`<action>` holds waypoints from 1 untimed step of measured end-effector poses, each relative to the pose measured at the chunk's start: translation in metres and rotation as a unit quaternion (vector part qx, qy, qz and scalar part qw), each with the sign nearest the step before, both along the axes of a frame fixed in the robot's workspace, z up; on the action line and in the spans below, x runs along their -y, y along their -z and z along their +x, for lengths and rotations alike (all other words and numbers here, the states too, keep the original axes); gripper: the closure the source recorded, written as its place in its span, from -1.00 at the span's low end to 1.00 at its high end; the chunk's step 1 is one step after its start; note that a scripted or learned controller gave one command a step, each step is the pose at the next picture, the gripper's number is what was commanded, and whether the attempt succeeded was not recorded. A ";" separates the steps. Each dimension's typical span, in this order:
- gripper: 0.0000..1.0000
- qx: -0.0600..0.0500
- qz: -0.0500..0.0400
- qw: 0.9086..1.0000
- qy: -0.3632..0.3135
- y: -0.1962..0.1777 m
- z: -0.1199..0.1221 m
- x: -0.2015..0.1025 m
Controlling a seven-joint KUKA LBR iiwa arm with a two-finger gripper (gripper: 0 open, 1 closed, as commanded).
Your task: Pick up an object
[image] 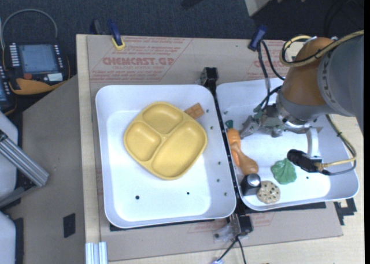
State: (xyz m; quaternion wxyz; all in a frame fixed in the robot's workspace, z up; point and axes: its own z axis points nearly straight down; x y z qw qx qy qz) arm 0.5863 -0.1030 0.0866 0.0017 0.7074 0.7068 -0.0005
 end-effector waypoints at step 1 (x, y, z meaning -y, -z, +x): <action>1.00 0.005 -0.001 1.000 0.000 -0.014 0.003 0.000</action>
